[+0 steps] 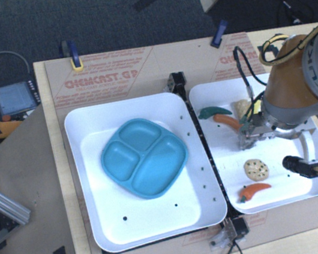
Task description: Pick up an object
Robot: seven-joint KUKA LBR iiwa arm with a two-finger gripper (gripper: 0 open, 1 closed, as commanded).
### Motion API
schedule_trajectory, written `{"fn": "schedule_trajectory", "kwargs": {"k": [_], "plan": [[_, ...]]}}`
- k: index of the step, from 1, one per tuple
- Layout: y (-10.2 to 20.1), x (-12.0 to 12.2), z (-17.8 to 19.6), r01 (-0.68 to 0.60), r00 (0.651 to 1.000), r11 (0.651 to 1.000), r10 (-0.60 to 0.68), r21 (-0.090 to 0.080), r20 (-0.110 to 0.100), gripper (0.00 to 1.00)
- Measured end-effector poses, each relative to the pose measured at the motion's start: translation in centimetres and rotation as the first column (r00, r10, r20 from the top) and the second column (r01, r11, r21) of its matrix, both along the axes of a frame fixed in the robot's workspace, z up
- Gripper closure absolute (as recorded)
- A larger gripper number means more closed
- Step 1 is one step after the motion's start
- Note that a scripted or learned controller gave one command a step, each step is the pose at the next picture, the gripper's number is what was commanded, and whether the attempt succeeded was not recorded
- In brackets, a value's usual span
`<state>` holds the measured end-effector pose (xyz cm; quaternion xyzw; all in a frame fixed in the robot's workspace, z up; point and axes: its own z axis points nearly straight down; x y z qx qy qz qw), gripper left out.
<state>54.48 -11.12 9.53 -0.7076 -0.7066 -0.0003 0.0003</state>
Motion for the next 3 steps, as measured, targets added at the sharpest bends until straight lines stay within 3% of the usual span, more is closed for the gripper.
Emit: {"fn": "schedule_trajectory", "kwargs": {"k": [2, 3], "plan": [[0.0, -0.2, 11.6, -0.003, 1.0, 1.0, 0.003, -0.003, 0.008, 1.0], [4.9, -0.3, 11.1, -0.006, 1.0, 1.0, 0.006, 0.001, -0.002, 1.0]]}}
